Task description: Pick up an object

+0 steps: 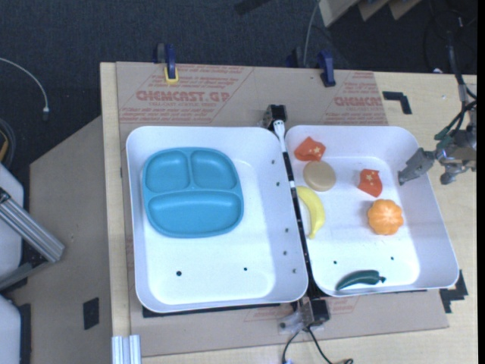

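So nothing's been picked yet, as far as I can tell. All the candidates are sitting loose in the right bin (424,226): an orange (385,217) toward the right, a small red piece (370,181) just above-left of it, a bigger red piece (309,149) at the far-left corner, a tan round thing (320,176) right below that, a banana (312,211) lying along the left wall, and a dark green pepper-looking thing (360,280) down at the near edge. None of them is lifted or touching anything metal.

My gripper (418,165) is at the right rim of that bin, up toward the far side, with nothing in it. One grey finger (413,167) is clear enough, but I can't tell from this angle whether they're spread or pressed together.

The nearest targets are the small red piece and the orange, both a little way off from it. So the whole job's left: move over something, come down, close, lift.

The left bin (151,279) just has a blue divided plate (193,192) in it.
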